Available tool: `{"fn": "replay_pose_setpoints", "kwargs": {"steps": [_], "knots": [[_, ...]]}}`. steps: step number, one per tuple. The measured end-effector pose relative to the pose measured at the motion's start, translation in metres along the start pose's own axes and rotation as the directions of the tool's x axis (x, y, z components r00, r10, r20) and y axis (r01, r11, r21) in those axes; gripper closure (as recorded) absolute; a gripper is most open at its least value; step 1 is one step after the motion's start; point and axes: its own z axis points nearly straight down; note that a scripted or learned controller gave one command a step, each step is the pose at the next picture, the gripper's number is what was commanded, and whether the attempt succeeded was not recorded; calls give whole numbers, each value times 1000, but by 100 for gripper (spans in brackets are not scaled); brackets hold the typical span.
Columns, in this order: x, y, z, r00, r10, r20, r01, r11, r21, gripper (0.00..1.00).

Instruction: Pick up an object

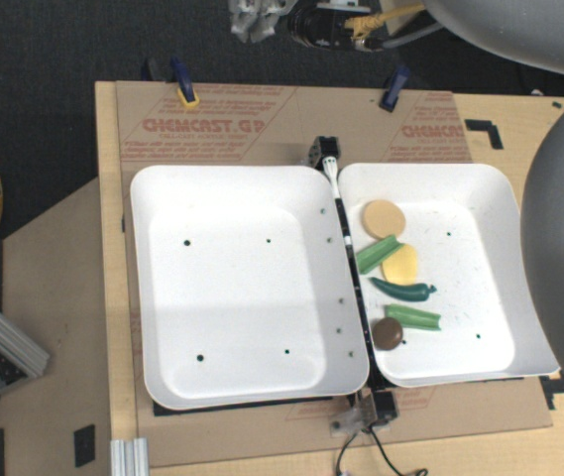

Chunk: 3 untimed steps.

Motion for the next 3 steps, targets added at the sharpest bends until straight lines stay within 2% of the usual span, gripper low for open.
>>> {"fn": "replay_pose_setpoints", "kwargs": {"steps": [1,2,3], "knots": [[-39,-95,178,1000,7,11,-7,999,37,100],[-24,-52,75,1000,1,1,-1,1000,0,100],[1,-61,42,1000,0,1,0,1000,8,100]]}}
